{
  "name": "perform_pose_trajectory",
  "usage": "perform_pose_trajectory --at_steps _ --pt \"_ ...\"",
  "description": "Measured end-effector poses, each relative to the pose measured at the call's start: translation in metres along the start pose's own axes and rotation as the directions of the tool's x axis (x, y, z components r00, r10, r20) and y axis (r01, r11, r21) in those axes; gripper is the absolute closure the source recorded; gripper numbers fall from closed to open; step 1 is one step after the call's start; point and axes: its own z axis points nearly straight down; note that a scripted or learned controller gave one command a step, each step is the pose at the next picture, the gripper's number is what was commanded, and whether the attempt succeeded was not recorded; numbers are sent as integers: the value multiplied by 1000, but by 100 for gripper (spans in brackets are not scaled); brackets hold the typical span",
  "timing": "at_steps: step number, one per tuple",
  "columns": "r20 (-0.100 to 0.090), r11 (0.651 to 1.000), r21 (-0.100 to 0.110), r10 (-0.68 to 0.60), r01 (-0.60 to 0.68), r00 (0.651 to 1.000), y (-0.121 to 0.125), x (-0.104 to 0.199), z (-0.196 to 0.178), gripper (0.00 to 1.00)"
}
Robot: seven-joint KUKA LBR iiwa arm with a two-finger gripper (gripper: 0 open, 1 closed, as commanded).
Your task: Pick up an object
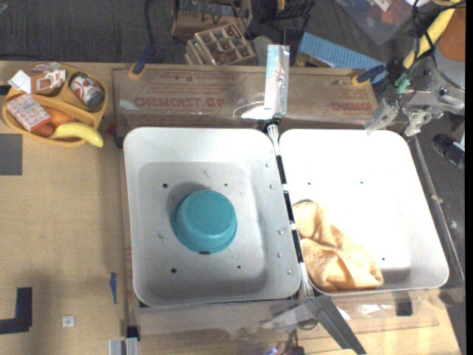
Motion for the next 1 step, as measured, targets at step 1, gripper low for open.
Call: perform_pose_trajectory --at_steps 1 --pt "0 1000 1 27 -27 1000 -73 24 108 0"
